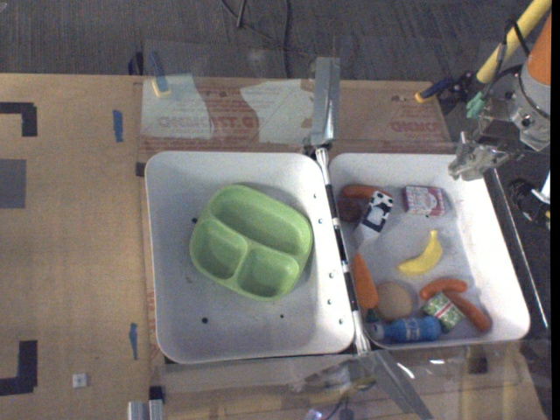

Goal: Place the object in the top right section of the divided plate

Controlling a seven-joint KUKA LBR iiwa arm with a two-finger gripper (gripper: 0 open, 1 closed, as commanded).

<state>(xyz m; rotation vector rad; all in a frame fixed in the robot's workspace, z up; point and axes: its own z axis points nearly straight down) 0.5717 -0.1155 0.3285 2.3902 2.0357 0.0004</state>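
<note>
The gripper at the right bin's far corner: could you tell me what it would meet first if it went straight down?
Probably the right bin, at its rim or bare floor near the far right corner. The gripper hangs right of the pink box; depth is uncertain.

A single fixed camera looks down at a slant from above the bench, far enough to take in both white bins [166, 322]. The gripper [472, 160] sits at its upper right; the bins spread leftward and below it.

The brown bench [70, 234] carries two white bins side by side, the left bin [175, 322] and the right bin [503, 261].
</note>
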